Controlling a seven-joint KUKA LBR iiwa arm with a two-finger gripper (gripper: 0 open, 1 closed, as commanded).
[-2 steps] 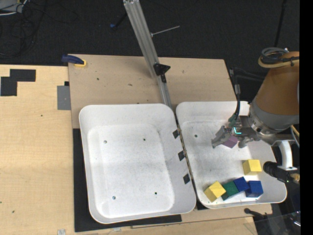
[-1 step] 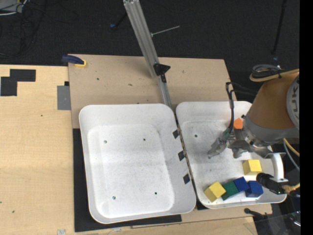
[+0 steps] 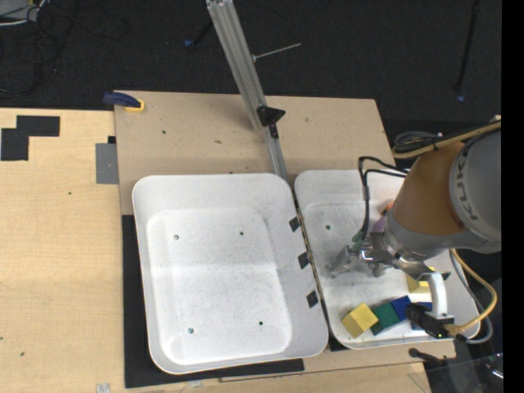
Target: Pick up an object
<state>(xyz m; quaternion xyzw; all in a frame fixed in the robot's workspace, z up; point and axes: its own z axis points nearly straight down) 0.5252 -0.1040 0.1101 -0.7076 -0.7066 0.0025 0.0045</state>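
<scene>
Gripper [image 3: 354, 262] hangs low inside the right bin [image 3: 336, 191], over its white floor; whether its fingers are parted or closed, I cannot tell from this angle. Nearer the front of that bin lie a yellow block [image 3: 358, 320], a green block [image 3: 382, 316] and a blue block [image 3: 401, 309], clustered together. Beside it sits the left bin [image 3: 155, 195].

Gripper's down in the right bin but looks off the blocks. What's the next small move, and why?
Probably shift the gripper toward the near edge, over the yellow block. It sits above bare floor of the right bin, while the yellow block and the blue block lie nearer the camera, with nothing seen held.
</scene>
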